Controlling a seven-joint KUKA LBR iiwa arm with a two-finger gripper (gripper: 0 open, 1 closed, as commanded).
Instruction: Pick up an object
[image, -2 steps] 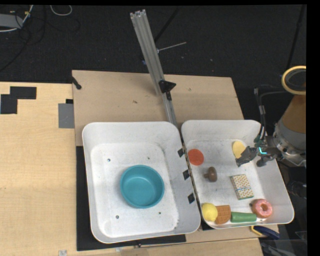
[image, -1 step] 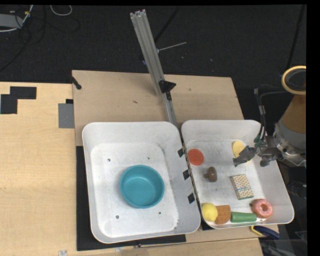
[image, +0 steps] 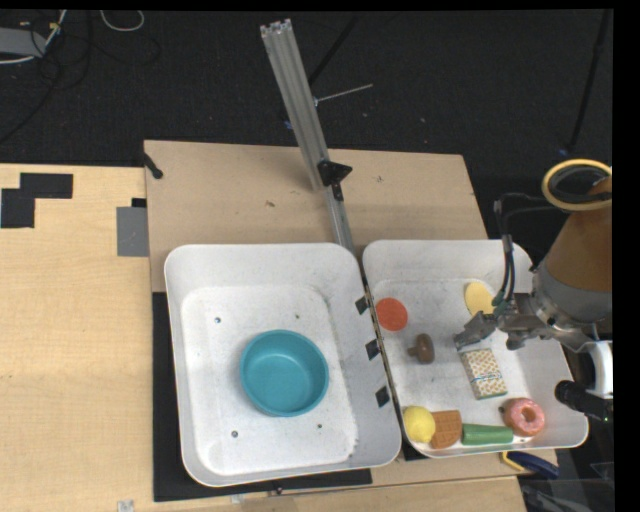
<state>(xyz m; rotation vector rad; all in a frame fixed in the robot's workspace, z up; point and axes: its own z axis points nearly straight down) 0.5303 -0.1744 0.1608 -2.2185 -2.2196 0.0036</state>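
Bins sit side by side across the lower middle of the frame: the left bin (image: 200, 290) takes up the centre-left and carries a teal bowl (image: 285, 372) upright on its floor, slightly right of its middle, while the right bin (image: 420, 262) lies against it toward the lower right and holds all the small items. Grey and orange, the arm (image: 585, 255) comes in from the right edge and reaches over the right bin's right half, with the gripper (image: 492, 330) low over the bin floor; its two fingers are spread partway with nothing visible between them. Just below the gripper lies a patterned box (image: 484, 372), flat and slightly tilted. Above and left of the fingertips is a yellow object (image: 478, 296), near the bin's upper right. Along the bottom edge of the right bin lie a pink doughnut (image: 523, 415), a green piece (image: 485, 434), an orange-brown block (image: 446, 428) and a yellow ball (image: 418, 424), the last two touching. An orange ball (image: 391, 314) rests near the bin's left wall, with a small brown object (image: 423, 348) just lower right of it.
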